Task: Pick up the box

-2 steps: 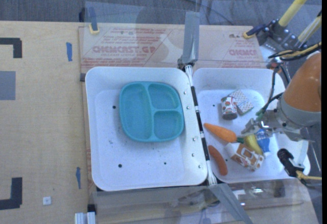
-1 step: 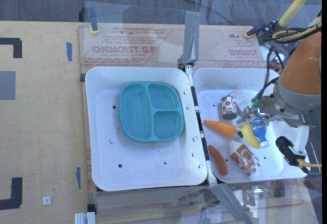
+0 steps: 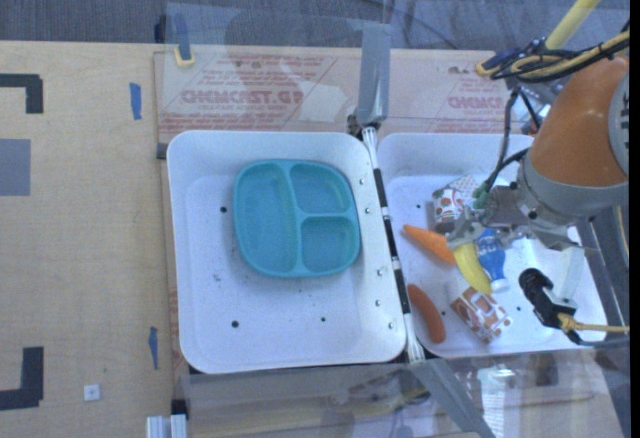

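Arm low over the right bin, reaching for a box

Camera view: gripper (image 3: 487, 216) hangs at frame right beside the patterned box (image 3: 450, 205), likely lining up a grasp; its grip state cannot be told; a second box (image 3: 481, 312) lies lower
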{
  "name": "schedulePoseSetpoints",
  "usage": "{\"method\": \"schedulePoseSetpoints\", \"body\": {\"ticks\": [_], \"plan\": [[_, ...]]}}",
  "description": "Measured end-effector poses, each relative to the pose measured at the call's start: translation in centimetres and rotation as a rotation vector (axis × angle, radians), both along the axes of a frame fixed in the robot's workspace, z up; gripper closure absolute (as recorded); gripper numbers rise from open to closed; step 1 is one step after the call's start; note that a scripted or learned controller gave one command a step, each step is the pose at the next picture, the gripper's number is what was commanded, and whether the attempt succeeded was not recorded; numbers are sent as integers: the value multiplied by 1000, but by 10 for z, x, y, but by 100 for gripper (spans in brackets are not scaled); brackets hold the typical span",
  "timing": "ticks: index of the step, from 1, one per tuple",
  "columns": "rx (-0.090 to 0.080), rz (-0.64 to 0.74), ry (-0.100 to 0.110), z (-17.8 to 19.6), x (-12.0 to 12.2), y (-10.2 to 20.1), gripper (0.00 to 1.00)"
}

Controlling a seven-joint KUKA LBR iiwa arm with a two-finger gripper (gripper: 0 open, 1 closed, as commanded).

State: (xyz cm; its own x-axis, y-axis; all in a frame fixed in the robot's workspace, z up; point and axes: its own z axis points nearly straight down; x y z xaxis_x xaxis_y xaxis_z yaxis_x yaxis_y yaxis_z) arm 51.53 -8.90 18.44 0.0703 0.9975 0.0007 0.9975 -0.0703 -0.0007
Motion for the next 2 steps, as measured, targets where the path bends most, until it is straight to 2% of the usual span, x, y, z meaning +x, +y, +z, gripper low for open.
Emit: {"method": "schedulePoseSetpoints", "body": {"ticks": [1,2], "plan": [[0,76,1,0,-6,2,100],[0,80,1,0,-13,5,100]]}}
